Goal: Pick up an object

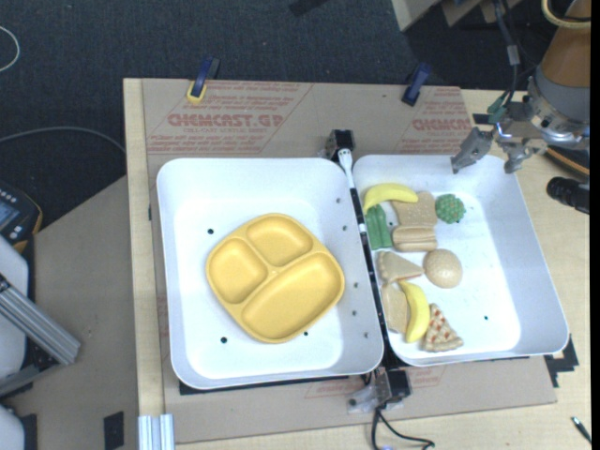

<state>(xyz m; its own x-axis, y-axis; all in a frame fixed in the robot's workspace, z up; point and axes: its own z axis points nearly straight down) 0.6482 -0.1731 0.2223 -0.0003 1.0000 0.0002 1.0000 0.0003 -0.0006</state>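
- My pincer [489,153] hangs over the far right corner of the right bin [525,251], its two fingers spread apart with nothing between them.
- One fingertip [459,164] points down near the bin's far rim, the other [514,164] sits to its right.
- The objects I could pick up all lie along the left side of the right bin, well apart from my pincer.
- A yellow banana [389,194] lies at the far end of that group, with a green cucumber-like piece [377,226] just below it, against the bin's left wall.
- A small green broccoli [451,208] sits just right of a tan bread slice [415,211], the nearest object to my pincer.
- A tan roll [414,238] and a round beige bun [442,268] lie near the middle.
- Nearer the camera are a second banana [416,309] and a pizza slice [441,334].
- The left bin [178,214] holds a yellow divided plate [275,276] with three compartments.
- Both bins rest on the desk [150,120].
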